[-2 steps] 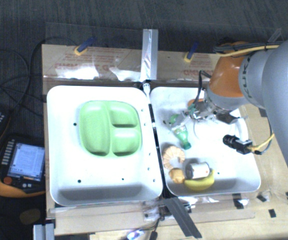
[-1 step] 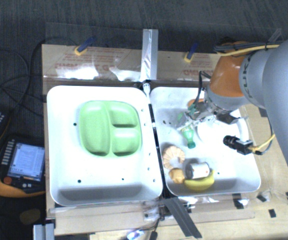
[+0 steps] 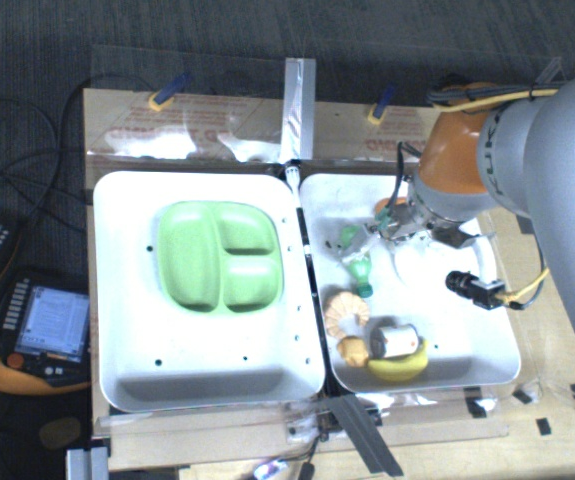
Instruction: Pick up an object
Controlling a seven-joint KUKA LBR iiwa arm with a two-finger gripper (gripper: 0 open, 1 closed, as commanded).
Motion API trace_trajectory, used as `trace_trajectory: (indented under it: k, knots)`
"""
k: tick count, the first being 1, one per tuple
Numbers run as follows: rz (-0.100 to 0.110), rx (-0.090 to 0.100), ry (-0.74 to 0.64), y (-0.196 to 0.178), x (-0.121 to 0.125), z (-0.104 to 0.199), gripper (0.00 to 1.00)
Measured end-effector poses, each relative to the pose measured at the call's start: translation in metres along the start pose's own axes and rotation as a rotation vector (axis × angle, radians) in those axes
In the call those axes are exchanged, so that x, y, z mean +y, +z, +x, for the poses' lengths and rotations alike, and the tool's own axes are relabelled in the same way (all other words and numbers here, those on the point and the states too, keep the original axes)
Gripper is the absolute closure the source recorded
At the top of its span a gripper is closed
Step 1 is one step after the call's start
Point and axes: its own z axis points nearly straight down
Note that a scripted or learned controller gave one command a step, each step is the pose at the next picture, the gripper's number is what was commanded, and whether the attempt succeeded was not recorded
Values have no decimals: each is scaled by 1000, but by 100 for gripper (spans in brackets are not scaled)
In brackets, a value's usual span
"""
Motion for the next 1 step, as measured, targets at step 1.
trace_trajectory:
  k: [1]
  knots:
    - [-5,-7,2,15,10,13,0]
